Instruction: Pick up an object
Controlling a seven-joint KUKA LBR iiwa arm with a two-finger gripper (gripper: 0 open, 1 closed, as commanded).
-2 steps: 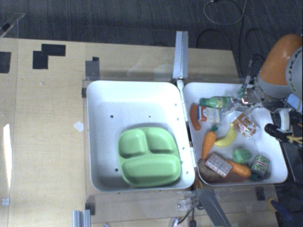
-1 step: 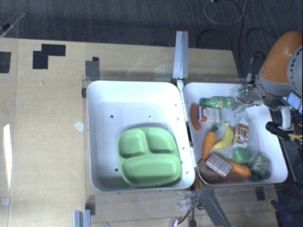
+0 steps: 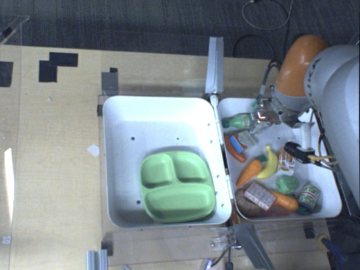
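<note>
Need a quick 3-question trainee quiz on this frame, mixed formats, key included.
1. True or false: the green tray lies in the left bin.
2. Which lies nearest the banana? A) carrot B) green bottle C) green can
3. Fill in: the arm reaches over the ___ bin.

Key: 1 true; 2 A; 3 right.
</note>
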